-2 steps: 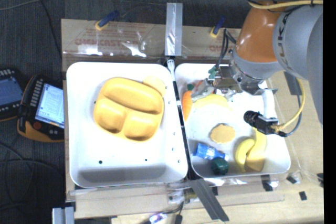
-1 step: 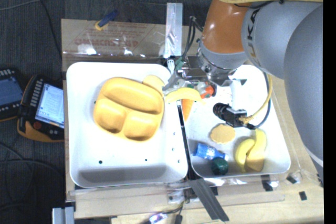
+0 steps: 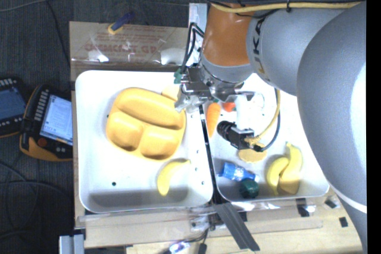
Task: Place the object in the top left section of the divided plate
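The yellow divided plate (image 3: 144,123) lies in the left bin (image 3: 95,187), towards its upper middle. My gripper (image 3: 189,97) hangs below the orange wrist band, over the wall between the two bins and right at the plate's upper right edge. A small pale yellow piece (image 3: 169,93) shows between the gripper and the plate rim; I cannot tell whether it is held. An orange carrot (image 3: 211,117) lies just right of the gripper, at the left edge of the right bin. The wrist hides the gripper's underside.
A yellow banana piece (image 3: 169,176) lies below the plate in the left bin. The right bin (image 3: 315,187) holds yellow bananas (image 3: 284,169), a blue object (image 3: 236,172), a dark green object (image 3: 249,188) and a tan disc (image 3: 250,155). The arm covers the upper right.
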You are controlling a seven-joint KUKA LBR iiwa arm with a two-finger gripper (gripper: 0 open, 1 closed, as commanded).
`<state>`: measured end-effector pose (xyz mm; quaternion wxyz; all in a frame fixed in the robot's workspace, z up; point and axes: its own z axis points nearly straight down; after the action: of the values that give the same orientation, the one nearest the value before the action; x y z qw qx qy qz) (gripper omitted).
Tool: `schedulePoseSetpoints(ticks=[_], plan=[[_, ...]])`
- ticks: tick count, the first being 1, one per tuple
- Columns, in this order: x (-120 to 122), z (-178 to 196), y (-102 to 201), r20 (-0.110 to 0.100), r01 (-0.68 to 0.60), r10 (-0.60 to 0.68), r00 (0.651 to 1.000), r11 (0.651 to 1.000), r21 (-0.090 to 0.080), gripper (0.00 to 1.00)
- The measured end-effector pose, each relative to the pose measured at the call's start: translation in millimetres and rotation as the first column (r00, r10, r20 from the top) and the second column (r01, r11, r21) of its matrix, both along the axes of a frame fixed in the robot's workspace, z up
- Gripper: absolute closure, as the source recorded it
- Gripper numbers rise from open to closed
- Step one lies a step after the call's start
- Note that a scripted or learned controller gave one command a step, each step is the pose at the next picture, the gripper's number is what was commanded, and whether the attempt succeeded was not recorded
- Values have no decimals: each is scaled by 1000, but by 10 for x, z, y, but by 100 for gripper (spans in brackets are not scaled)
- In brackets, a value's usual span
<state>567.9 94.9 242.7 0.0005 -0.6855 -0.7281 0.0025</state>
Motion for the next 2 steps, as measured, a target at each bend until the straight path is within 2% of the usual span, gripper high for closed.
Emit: schedulePoseSetpoints(ticks=[1, 2], plan=[[19, 400, 233, 2, 98, -98, 995, 995, 0, 100], [-62, 418, 345, 2, 266, -266, 964, 964, 0, 100]])
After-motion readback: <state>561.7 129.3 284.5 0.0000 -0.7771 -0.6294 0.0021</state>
